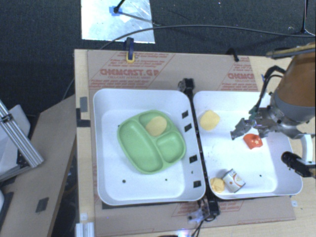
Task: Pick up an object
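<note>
1. Gripper (pixel 243 128) hangs low over the right bin (pixel 276 179), at the end of the grey arm (pixel 291 107) that comes in from the right. I cannot tell how it is set, because its dark tip is small and blurred against the white floor.
2. Nothing shows in its grasp. The nearest candidate is the orange-red object (pixel 253 141), which lies on the bin floor just beside the tip, towards the near wall and a little to the right.
3. My judgement is that the step in hand is the approach. To do it well, the tip should shift until it stands straight above the orange-red object, then descend squarely so the piece sits in the middle of the grasp and is not nudged aside.
4. The yellow lump (pixel 209 120) rests left of the orange-red object, near the divider between the bins, well apart from the tip.
5. A small tin (pixel 233 180) and a yellow piece (pixel 217 184) touching it lie by the near wall, far from the orange-red object.
6. The left bin (pixel 111 179) holds a green divided plate (pixel 143 154) with a pale yellow item (pixel 156 126) in one compartment.
7. Little stands in the way: the floor around the orange-red object is bare, though the right wall and the arm's own bulk crowd that side.
</note>
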Motion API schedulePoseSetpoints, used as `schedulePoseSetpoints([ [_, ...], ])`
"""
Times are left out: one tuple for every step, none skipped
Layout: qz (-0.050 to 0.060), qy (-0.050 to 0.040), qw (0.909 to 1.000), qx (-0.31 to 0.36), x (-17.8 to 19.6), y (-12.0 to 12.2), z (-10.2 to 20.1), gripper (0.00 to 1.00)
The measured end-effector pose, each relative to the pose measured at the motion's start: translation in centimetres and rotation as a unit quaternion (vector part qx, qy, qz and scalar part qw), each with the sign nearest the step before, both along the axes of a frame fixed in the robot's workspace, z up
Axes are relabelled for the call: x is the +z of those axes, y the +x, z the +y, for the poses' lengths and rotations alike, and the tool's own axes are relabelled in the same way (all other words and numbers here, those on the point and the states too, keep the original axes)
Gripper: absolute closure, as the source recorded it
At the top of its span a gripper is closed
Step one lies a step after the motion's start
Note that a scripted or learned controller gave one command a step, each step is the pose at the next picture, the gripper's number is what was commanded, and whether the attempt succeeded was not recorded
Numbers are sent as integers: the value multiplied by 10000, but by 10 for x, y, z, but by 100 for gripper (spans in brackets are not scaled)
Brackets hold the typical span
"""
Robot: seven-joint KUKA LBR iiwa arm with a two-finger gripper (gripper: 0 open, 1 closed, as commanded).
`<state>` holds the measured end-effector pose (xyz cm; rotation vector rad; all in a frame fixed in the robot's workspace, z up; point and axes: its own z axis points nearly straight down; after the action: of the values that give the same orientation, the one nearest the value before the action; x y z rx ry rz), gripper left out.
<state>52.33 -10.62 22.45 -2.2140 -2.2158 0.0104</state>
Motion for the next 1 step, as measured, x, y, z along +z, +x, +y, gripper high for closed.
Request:
schedulePoseSetpoints([
  [-66, -9, 10000, 13, 6, 3, 0, 0],
])
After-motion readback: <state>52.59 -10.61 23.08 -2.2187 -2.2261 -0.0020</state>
